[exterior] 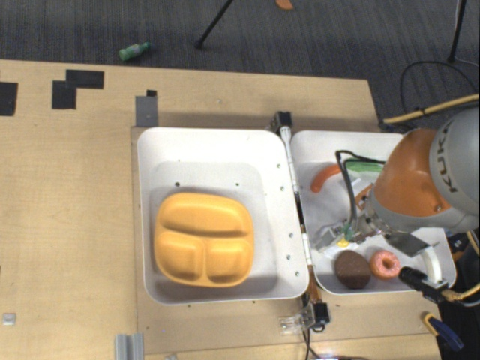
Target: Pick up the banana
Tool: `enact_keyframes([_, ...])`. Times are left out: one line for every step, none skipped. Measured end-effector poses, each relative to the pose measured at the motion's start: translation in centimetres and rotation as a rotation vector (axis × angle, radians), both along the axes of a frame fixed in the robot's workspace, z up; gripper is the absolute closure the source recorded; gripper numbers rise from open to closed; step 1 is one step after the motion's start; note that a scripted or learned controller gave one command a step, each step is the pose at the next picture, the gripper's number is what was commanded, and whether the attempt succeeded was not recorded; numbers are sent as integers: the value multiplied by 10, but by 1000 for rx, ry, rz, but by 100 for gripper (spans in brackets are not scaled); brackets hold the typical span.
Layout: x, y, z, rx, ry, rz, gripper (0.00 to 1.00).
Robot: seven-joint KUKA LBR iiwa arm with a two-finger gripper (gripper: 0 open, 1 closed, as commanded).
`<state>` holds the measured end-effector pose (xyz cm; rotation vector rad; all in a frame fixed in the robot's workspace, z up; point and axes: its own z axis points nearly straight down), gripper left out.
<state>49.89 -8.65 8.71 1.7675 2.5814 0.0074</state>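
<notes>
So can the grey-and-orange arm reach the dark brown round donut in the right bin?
Probably yes: the brown donut lies uncovered by the right white bin's front wall, near the gripper. The pink ring donut beside it may crowd a grasp.

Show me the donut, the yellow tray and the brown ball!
donut (386, 264), camera view, on its pink ring.
yellow tray (203, 237), camera view, on its middle ridge.
brown ball (352, 269), camera view, on its top.

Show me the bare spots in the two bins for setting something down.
Left bin: bare floor behind the yellow tray, a narrower strip along its right wall. Right bin: crowded; the arm overhangs the pink donut, brown piece and orange item.
</notes>
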Motion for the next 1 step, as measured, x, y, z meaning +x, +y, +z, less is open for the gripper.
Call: enact_keyframes([-11,47,98,5,9,-150,0])
